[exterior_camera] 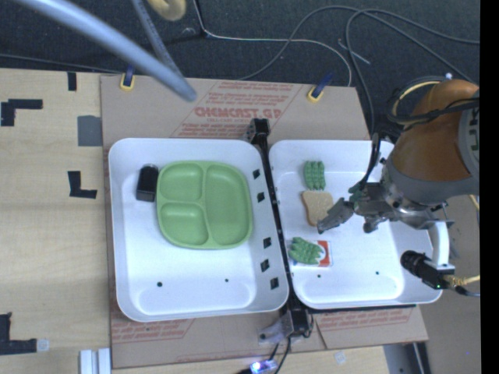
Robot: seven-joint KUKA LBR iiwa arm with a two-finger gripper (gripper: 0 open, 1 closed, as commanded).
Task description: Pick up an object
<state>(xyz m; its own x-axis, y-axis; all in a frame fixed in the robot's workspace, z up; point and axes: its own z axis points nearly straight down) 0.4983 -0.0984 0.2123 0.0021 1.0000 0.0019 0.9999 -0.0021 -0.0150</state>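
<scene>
The right bin (390, 283) holds three small objects. A ridged green piece (314, 174) lies near its back left. A tan toast-shaped piece (316, 202) lies just in front of it. A leafy green piece on a red and white card (307, 251) lies near the front left. My gripper (347, 223) hangs over the middle of this bin, just right of the tan piece. Its fingers (330, 218) are spread open with nothing between them. The left fingertip is close to the tan piece's right edge.
The left bin (129, 255) holds a green divided plate (206, 205) and a small black block (146, 183) at the plate's left. A black divider (269, 216) runs between the bins. Cables trail across the dark surface behind the bench.
</scene>
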